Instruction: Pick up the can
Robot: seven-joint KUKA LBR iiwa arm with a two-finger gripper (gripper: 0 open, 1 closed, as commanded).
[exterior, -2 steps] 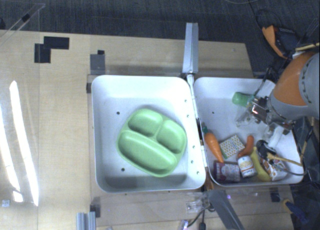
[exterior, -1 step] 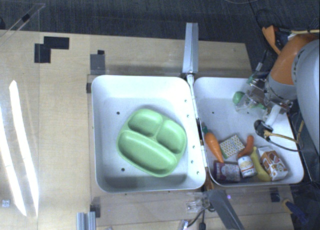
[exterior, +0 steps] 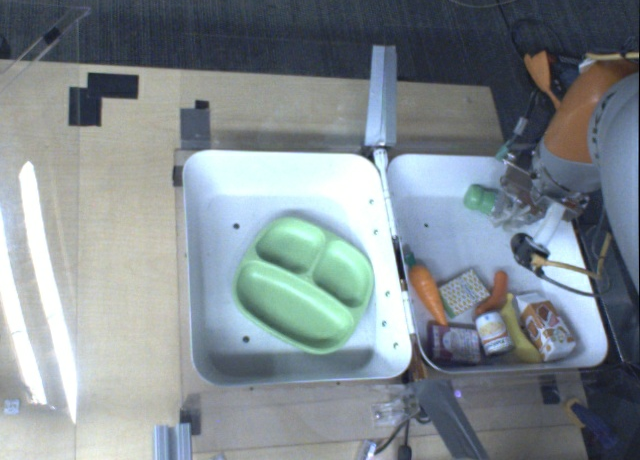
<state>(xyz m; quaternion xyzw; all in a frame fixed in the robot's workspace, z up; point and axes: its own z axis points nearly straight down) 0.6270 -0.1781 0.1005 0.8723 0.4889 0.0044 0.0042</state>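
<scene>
A small can (exterior: 491, 334) with a pale label and tan top stands near the front edge of the right bin (exterior: 440, 188). It is wedged between a dark purple packet (exterior: 452, 342) and a yellow banana (exterior: 516, 329). My gripper (exterior: 521, 198) hangs over the bin's far right part, well behind the can and apart from it. A light green object (exterior: 481, 198) lies right against the gripper's left side; I cannot tell whether it is gripped.
The right bin also holds a carrot (exterior: 428, 293), a patterned box (exterior: 463, 291), an orange piece (exterior: 494, 293) and a brown packet (exterior: 547, 329). A green divided plate (exterior: 304, 282) lies in the left bin (exterior: 215, 208). A metal divider post (exterior: 380, 98) stands between the bins.
</scene>
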